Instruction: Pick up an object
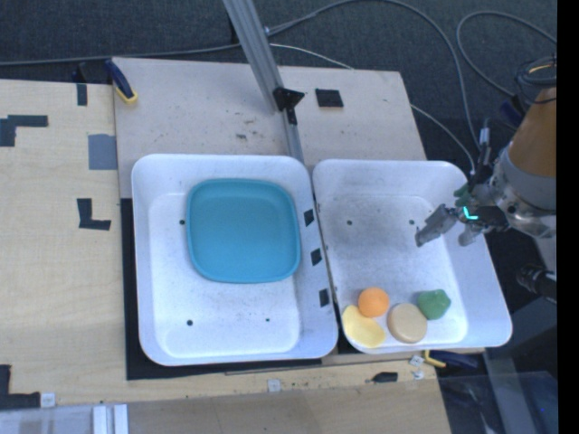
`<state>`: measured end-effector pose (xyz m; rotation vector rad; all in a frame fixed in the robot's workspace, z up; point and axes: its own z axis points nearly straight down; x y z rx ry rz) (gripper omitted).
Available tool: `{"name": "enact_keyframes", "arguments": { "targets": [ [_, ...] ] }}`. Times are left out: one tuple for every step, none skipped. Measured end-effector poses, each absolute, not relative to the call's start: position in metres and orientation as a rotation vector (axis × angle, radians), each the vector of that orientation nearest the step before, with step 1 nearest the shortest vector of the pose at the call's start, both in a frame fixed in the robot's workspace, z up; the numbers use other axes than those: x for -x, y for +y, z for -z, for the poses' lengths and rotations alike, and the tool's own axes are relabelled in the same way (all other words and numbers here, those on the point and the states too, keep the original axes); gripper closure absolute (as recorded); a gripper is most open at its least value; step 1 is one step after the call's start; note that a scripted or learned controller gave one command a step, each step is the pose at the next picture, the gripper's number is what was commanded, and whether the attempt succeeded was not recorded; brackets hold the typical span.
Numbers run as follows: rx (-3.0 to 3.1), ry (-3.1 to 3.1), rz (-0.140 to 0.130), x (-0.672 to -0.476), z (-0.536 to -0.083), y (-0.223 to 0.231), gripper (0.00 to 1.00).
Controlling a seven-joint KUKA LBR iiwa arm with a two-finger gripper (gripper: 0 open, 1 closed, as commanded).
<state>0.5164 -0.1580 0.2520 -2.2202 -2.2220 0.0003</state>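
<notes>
Gripper (448,224) sits over the right bin (380,197), near its right wall, roughly mid-depth. One dark finger (432,227) angles out to the view's left and down toward the bin floor; a second shows shorter beside it. They look parted, with nothing between them, so I read the gripper as open and empty, though the fingers are small and dark in this view. A green light glows at the wrist. Arm (534,152), grey with the orange band, enters from the right edge.

Candidates for the pick all lie in the near corner of the right bin, well apart from the gripper: an orange ball (373,302), a yellow piece (362,328) touching it, a tan round piece (407,323) just beside both, and a green lump (434,303) at the right end of the row.

Left bin (154,242) holds a blue plate (242,230), flat, centred toward the back.

Judgement on the step: this is the approach, no grasp made yet. The green lump looks the best target, being nearest the gripper and with open floor on its far side. Come in from above, line the fingers across its narrow width, and keep clear of the bin wall on the right. The three clustered pieces touch or nearly touch; a finger descending between them would likely shove one aside. Close only once fingers straddle the object fully.
</notes>
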Motion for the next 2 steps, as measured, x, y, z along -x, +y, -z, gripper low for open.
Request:
{"name": "enact_keyframes", "arguments": {
  "targets": [
    [2.220,-2.222,0.000,-0.516,-0.252,-0.158,0.00],
    [2.217,-2.219,-0.005,-0.511,-0.195,-0.149,0.00]
  ]
}}
